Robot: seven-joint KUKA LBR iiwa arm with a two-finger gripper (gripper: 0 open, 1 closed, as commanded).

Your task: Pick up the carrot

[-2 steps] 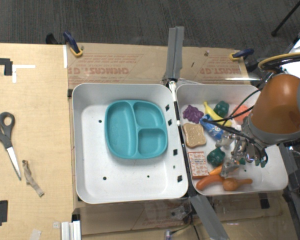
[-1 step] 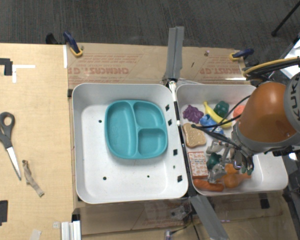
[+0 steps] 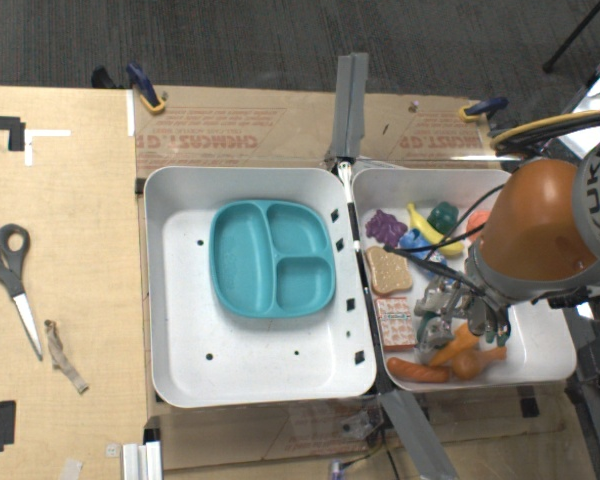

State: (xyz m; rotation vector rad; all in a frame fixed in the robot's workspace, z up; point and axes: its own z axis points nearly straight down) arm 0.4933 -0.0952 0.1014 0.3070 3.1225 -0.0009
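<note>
At the lower right of the frame, the gripper (image 3: 450, 320) hangs low in the right bin (image 3: 540, 363), directly over the carrot (image 3: 458, 342). Whether it is open or closed cannot be told. A teal divided plate (image 3: 273, 258) lies in the left bin (image 3: 175, 298).

The arm reaches in from the right, end effector (image 3: 450, 326) pointing down, perhaps slightly tilted.
</note>
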